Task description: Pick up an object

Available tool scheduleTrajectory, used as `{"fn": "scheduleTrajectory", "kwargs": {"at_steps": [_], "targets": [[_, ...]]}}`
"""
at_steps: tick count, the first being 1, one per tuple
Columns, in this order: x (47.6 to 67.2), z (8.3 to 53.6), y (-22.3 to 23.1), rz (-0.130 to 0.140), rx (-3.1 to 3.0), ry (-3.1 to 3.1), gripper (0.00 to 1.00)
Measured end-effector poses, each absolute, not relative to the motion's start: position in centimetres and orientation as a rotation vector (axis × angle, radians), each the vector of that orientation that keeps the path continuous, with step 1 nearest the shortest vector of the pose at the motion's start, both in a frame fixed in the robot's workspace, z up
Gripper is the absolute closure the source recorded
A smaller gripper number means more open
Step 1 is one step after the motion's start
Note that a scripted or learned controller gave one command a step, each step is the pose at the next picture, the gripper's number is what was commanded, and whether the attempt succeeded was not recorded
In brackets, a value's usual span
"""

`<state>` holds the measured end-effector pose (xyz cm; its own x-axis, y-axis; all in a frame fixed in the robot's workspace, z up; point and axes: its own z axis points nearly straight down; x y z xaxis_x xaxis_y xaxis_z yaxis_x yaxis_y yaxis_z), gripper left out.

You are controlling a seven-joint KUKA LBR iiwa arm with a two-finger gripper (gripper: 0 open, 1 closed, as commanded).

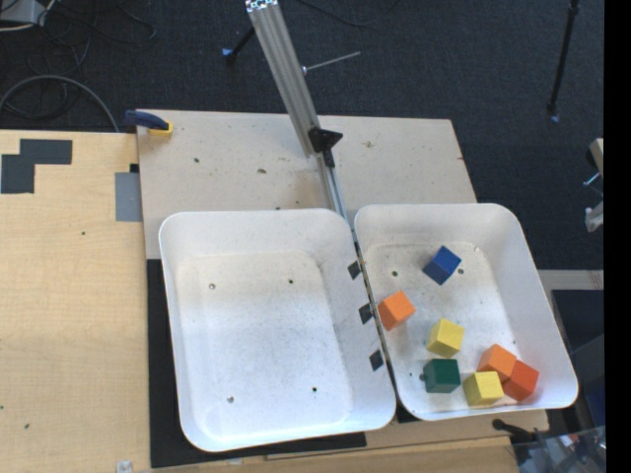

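Two white bins sit side by side on a pale board [246, 161]; the left bin [256, 333] has only faint dark specks on its floor, while the right bin [414, 235] holds all the blocks.

A blue block [442, 264] lies tilted toward the far side of the right bin, apart from the rest; a near-wall orange block [396, 309] sits close to the bin's left wall, just beside the seam between the bins; a middle yellow block [446, 337] rests near the bin's centre; a green block [442, 374] lies just in front of it, close to the near rim.

In the near right corner three blocks crowd together: a corner yellow block [482, 387], a corner orange block [499, 360] just behind it, and a red block [522, 379] touching both, hard by the rim.

Three small black clips [366, 312] line the seam between the bins; a long metal rail [286, 67] slants up from that seam across the board, with a black bracket [323, 141] partway along it; a blue and yellow clamp [148, 121] grips the board's far left corner; a light wooden table [59, 294] lies to the left; cables [59, 92] trail over the dark floor behind.
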<state>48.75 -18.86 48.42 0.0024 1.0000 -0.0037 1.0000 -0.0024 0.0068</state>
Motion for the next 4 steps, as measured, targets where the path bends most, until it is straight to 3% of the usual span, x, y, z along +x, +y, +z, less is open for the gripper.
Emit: {"fn": "scheduleTrajectory", "kwargs": {"at_steps": [1, 2, 3, 4], "targets": [[48.7, 47.9, -18.7, -0.003, 2.220, 2.226, 0.00], [48.8, 54.4, -14.6, 0.005, 2.213, 2.224, 0.00], [52.2, 40.3, -8.8, -0.009, 2.223, 2.232, 0.00], [53.4, 53.6, -2.6, 0.007, 2.214, 2.223, 0.00]]}}
